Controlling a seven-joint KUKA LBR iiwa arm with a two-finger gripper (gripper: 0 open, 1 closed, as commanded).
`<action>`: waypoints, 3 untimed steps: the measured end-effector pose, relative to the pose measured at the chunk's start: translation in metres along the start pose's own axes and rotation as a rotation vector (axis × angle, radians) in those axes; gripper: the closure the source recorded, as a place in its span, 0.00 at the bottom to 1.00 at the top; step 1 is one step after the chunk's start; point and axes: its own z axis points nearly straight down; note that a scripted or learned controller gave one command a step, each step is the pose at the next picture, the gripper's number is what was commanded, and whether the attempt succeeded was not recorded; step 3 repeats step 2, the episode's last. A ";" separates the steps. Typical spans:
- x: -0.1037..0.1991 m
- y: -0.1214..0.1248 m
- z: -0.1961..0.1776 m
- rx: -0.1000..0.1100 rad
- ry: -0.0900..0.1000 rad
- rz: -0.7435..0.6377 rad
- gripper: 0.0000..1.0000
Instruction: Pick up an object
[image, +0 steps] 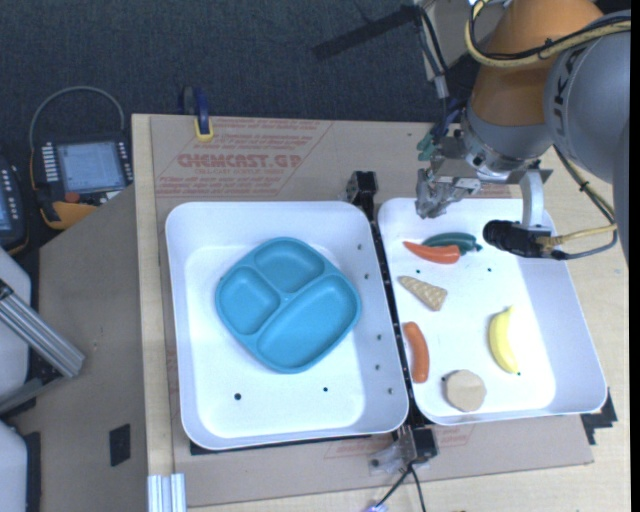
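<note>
Using the right bin as landmark, its near edge carries one tan round piece, then one sausage by its left wall and one banana right of that. Farther in lie one wedge, one red pepper and one green pepper. At its far left corner hangs the gripper, nothing between its fingers; how far apart they are, I cannot tell. One blue divided plate sits to the left.

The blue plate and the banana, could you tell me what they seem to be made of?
The blue plate looks like moulded plastic, by its even colour, rounded dividers and soft sheen. The banana is probably a plastic toy, going by its smooth, uniform yellow skin, though this view leaves that open.
</note>
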 end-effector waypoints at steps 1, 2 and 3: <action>0.063 -0.005 0.000 -0.001 0.000 -0.001 1.00; 0.119 0.003 -0.005 -0.006 -0.001 -0.001 1.00; 0.119 0.003 -0.005 -0.006 -0.001 -0.001 1.00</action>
